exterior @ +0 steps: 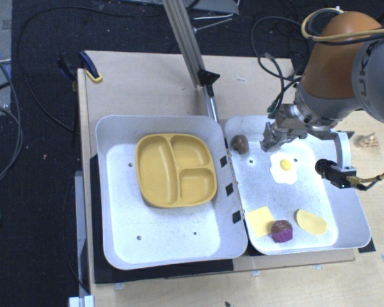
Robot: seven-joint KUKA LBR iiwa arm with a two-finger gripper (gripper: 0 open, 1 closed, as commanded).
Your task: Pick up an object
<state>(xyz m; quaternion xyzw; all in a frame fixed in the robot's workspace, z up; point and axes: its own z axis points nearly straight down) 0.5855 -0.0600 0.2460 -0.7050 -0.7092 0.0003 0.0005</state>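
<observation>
In the camera view, two shallow white bins are seen side by side on a pale wooden bench (147, 75). The left bin (115, 235) bears one yellow divided tray (176, 169) with three compartments; it lies flat, its long axis running roughly from upper left to lower right.

The right bin (345, 216) holds five small things — one brown rounded lump (239, 144) near the upper left corner, one fried-egg toy (285, 169) in the middle, one yellow cheese-like slab (258, 220) and one purple piece (281, 231) touching or just beside it at the lower edge, and one yellow oval slice (311, 222) to their right. The egg lies flat, its white roughly round with no clear long axis, the yolk set toward the upper side.

The gripper (273, 136) is seen low over the upper part of the right bin, between the brown lump and the egg and just above the egg. Nothing is seen between its fingers; how far apart they stand cannot be told from this angle.

A slanted metal pole (185, 34) crosses the bench's far edge. The floor around the bench is dark and strewn with black cables (45, 107).
</observation>
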